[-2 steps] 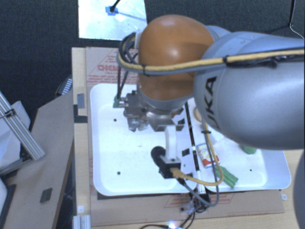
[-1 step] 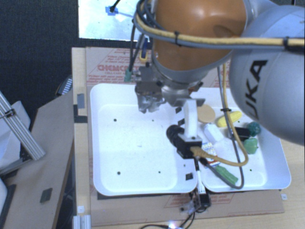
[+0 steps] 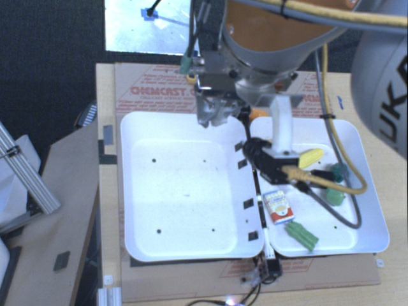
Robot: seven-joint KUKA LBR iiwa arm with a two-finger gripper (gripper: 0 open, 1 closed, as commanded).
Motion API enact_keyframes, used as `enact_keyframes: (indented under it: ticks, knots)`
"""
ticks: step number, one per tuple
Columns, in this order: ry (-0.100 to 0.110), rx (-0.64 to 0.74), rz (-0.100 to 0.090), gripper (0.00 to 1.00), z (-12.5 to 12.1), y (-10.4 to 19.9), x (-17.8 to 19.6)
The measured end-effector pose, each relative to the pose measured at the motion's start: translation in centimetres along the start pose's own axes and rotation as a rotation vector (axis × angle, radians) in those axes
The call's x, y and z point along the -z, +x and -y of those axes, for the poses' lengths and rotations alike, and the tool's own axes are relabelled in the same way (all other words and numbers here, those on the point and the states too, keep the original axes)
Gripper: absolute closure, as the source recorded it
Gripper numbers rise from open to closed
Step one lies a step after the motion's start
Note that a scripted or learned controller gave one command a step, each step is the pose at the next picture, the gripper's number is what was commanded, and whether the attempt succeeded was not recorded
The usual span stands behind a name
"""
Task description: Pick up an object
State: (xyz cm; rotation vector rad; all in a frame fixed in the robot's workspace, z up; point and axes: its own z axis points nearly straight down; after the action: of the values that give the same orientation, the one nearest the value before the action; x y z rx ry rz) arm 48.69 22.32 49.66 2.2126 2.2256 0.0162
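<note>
Yellow piece [image 3: 310,157]: lies in the right bin [image 3: 370,190], well off to the view's right of the end effector [image 3: 213,112] and nearer the camera.
Teal piece [image 3: 336,171]: just beyond the yellow piece, farther right from the end effector.
Green lump [image 3: 335,197]: just camera-side of the teal piece; its shape is too blurred to tell.
Red-and-white box [image 3: 278,208]: close to the right bin's inner wall, right of the end effector and well toward the camera.
Green ridged piece [image 3: 301,235]: lies at a slant beside the box, the farthest thing from the end effector on the camera side.
Orange thing [image 3: 259,114]: just right of the end effector, at the right bin's far rim, mostly hidden by the arm.
End effector: sits at the far rim of the left bin [image 3: 137,171], near the divide between the bins. It shows as blurred metal, so I cannot tell whether it is apart or together.
Bins: side by side on a red-printed cardboard sheet [image 3: 153,89] on the worktop [image 3: 105,88].
</note>
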Motion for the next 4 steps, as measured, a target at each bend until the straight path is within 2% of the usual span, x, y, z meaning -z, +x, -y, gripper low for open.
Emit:
enact_keyframes:
  ticks: [1, 2, 3, 4]
  knots:
    - [0.004, -0.001, 0.002, 1.00, 0.0, -0.9, 4.1]
    - [0.020, -0.002, 0.010, 1.00, 0.2, 1.1, -9.7]
    - [-0.007, 0.000, -0.004, 1.00, 0.0, 1.1, 4.7]
    - [0.020, -0.005, 0.010, 1.00, 0.2, 1.0, -7.9]
